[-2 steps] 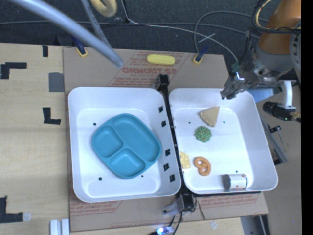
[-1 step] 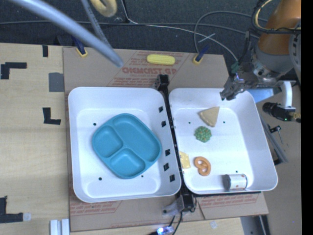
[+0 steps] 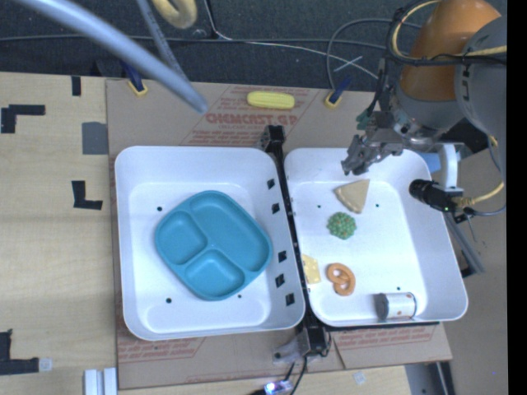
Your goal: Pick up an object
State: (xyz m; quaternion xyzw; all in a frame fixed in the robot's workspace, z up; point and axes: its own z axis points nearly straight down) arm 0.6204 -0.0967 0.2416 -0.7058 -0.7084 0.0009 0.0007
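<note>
The right bin [image 3: 428, 245] holds a tan wedge-shaped piece [image 3: 353, 194], a green broccoli floret [image 3: 342, 225], an orange pretzel [image 3: 340, 278], a small yellow cheese piece [image 3: 310, 267] and a grey-and-white can [image 3: 394, 304] lying on its side. My gripper [image 3: 360, 160] hangs over the bin's far edge, just above and behind the tan wedge. Nothing shows between its fingers.
The left bin [image 3: 136, 220] holds a blue divided plate [image 3: 212, 243]. A yellow banana-shaped toy [image 3: 270, 100] lies on the cardboard behind the bins. A grey pole [image 3: 107, 35] slants across the upper left. Cables trail by the arm on the right.
</note>
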